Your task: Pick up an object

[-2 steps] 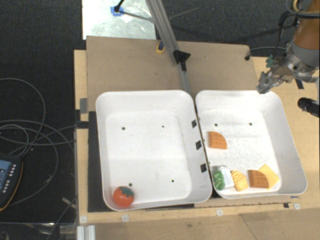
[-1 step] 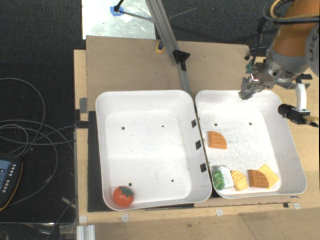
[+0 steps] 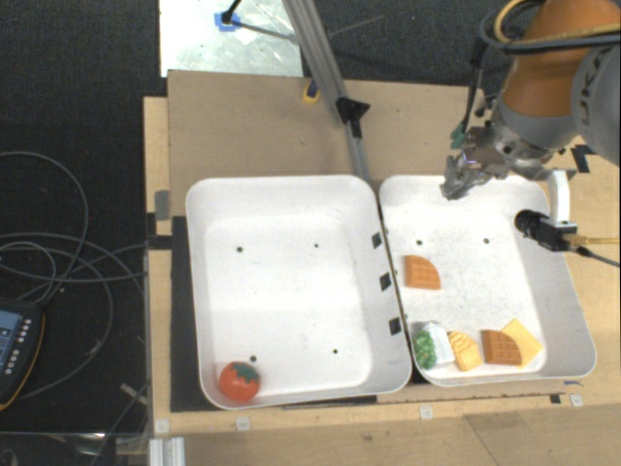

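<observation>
We are finding no brand, label or writing that we can read anywhere on the bench or on the toys.

We are seeing the gripper (image 3: 458, 186) hanging over the far edge of the right bin (image 3: 553, 289), near that bin's far left corner, with the grey arm and its orange band (image 3: 558, 37) rising behind it to the upper right. Nothing is showing between its tips, and at this slant we cannot tell how it is set.

The things to pick are lying well apart from it. Nearest is an orange waffle piece (image 3: 422, 273), sitting alone toward the left side of the right bin, nearer to us than the gripper. Along the near wall of that bin a small cluster is lying in a row (all touching or just beside one another): a green and white piece (image 3: 428, 345) at the left, then a yellow-orange wedge (image 3: 465, 349), then a second orange waffle piece (image 3: 501, 348), then a pale yellow slice (image 3: 524, 338) at the right.

In the left bin (image 3: 281, 202) a red tomato (image 3: 239, 381) with a green top is resting in the near left corner, farthest from the gripper.
</observation>
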You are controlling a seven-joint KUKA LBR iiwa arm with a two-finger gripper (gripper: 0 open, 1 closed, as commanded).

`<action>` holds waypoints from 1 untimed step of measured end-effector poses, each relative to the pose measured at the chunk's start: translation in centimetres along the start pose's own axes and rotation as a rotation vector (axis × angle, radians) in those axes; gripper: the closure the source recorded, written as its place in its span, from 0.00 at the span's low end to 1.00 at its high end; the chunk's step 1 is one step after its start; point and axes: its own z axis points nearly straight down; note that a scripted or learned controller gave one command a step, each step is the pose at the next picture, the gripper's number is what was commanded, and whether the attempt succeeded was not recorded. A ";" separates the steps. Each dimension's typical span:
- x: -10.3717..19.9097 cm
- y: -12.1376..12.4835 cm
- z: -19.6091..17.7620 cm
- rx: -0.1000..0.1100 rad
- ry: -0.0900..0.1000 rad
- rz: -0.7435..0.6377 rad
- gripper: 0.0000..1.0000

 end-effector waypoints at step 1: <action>5.6 -2.7 -0.1 0.002 0.001 -0.001 1.00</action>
